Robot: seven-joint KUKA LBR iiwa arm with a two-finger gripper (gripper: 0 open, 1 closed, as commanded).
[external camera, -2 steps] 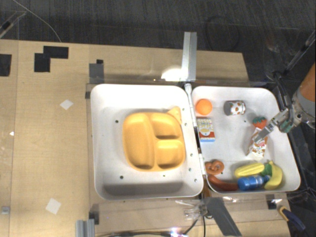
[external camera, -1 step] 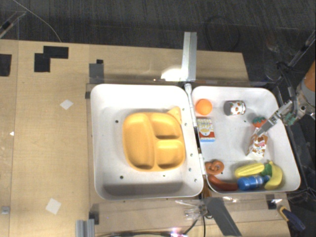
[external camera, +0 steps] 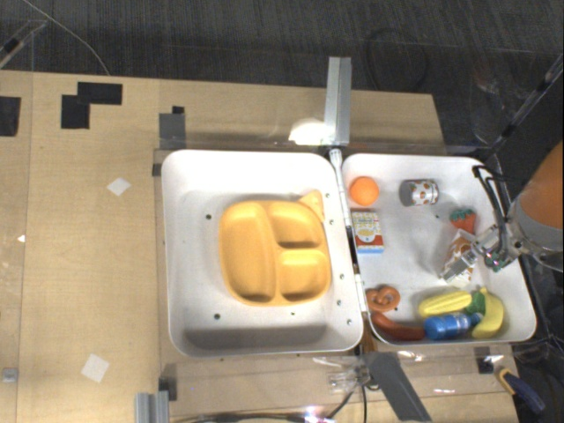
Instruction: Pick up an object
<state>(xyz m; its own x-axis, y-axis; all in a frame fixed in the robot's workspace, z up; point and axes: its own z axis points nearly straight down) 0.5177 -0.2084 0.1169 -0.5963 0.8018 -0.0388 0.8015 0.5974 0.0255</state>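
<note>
tool (external camera: 465, 263) over a pale, perhaps crumpled object (external camera: 455, 269).

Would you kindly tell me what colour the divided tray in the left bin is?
Yellow; the tray shows plainly in the camera view.
</note>
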